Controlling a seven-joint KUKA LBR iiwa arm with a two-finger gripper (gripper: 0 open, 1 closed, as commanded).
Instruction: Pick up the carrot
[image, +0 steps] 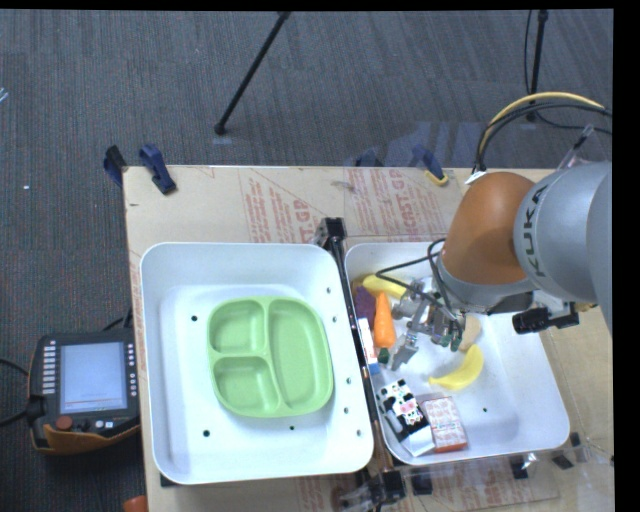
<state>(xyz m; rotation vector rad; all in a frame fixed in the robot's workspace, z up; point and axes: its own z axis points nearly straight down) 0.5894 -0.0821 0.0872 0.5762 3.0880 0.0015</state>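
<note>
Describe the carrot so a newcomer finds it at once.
Look in the right-hand white bin, along its left wall beside the divider. The carrot is the small orange cone just left of the gripper. Its neighbours are a yellow banana and a purple item.

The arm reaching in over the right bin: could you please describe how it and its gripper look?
The arm is grey and rounded, with dark KUKA lettering on its side and a broad orange band above the wrist. Yellow and black cables loop over its top, and thinner dark cables run along the wrist. The gripper is a small silver-grey metal assembly with slim fingers.
</note>
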